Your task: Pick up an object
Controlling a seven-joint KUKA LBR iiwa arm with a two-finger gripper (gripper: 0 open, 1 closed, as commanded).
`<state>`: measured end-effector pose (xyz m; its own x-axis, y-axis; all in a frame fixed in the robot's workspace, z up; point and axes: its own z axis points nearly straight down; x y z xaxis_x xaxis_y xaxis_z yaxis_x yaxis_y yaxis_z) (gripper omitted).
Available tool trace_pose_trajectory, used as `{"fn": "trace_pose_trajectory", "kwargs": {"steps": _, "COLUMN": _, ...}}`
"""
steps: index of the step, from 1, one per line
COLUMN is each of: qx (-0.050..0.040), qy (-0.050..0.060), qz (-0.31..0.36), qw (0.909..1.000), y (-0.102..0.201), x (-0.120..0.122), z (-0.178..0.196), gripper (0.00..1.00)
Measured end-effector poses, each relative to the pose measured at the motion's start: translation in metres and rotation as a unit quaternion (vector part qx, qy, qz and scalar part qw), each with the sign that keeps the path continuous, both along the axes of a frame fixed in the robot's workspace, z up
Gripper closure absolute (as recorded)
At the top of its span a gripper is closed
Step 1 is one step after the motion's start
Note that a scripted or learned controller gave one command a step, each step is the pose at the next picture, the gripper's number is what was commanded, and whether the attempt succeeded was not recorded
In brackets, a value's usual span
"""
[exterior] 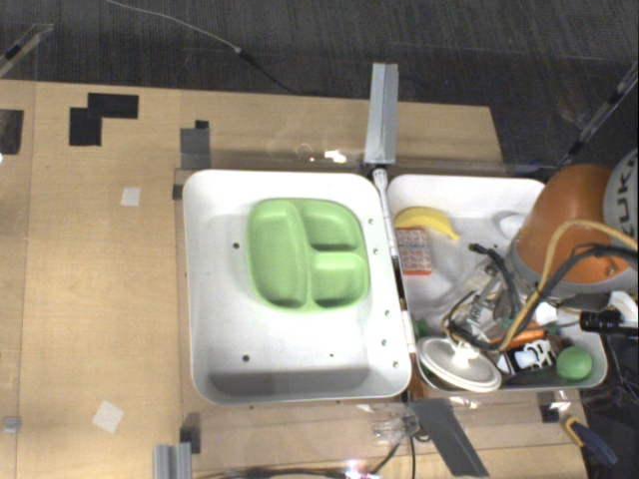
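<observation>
White lid (457, 363) flat, foreground | banana (427, 221) long axis left-right

A green divided plate (306, 252) lies in the left bin (215, 297).

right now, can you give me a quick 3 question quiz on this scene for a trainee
1. True or false: the green divided tray lies in the left bin.
2. Which bin is the hand over: A left, B right?
3. What yellow thing lies near the right bin's far edge?

Key: 1 true; 2 B; 3 the banana.
</observation>
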<state>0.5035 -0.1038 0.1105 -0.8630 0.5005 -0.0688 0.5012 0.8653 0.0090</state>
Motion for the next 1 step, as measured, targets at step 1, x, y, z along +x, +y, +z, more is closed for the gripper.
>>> {"fn": "trace_pose_trajectory", "kwargs": {"steps": 1, "qx": 0.0041, "qy": 0.015, "qz": -0.031, "qw": 0.9994, "y": -0.0001, "x": 0.0104, "z": -0.0150, "gripper": 0.00}}
